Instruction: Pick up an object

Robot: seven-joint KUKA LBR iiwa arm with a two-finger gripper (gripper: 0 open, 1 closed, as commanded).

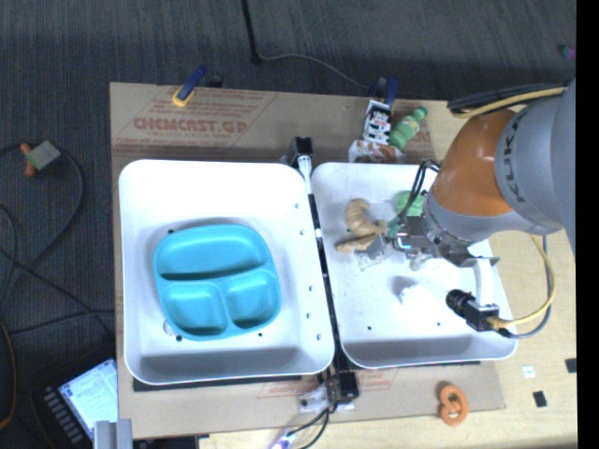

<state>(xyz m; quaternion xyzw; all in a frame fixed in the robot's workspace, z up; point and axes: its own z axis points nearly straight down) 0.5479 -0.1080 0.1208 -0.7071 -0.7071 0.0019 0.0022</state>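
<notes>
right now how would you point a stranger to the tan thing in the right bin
Look at the right bin of the two white ones, where the grey and orange arm reaches in. In its upper left part, just left of the gripper, lies a tan lumpy toy. It is the one tan thing there.

The brown board (pixel 197 124) reads "CHEMCAST GP"; the arm (pixel 524 171) shows "KU".

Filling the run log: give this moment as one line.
arm: over right bin | gripper: low beside tan toy | grasp: unconfirmed | left bin: blue tray
</notes>
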